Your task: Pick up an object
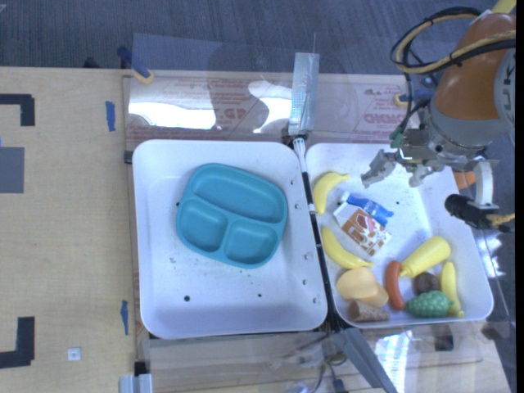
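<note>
My gripper [399, 171] hangs over the back of the right bin [479, 297], its two grey fingers spread apart with nothing between them, so it is open. Just below and to its left lies a white, blue and orange snack packet [363, 223]. A yellow banana [326, 189] curves along the bin's left wall, and a second banana [342, 252] lies under the packet. Toward the front sit a yellow pear [360, 283], a red sausage [394, 283], a yellow bottle-shaped toy [426, 255] and a green bunch [430, 304].
The left bin [164, 293] holds a blue three-compartment plate [232, 215]. A raised divider [311, 219] runs between the bins. A clear plastic wall [246, 105] stands behind them. The grey arm with its orange band [479, 56] and cables fills the upper right.
</note>
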Robot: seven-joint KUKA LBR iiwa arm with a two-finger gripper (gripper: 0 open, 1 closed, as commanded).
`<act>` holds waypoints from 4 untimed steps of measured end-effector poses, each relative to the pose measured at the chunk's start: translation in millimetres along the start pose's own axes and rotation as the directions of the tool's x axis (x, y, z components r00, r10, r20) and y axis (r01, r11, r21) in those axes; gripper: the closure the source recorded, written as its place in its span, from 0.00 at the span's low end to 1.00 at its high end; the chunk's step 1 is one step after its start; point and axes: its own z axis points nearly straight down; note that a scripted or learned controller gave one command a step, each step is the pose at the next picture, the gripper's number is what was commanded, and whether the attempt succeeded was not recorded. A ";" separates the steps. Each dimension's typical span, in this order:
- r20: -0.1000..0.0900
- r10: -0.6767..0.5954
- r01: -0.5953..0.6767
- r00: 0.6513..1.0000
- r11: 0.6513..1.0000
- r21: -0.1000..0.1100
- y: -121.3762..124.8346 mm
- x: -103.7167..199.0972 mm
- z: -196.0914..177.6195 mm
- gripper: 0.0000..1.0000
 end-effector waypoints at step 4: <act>-0.006 0.172 -0.172 0.985 0.983 -0.064 -31.1 5.8 81.3 1.00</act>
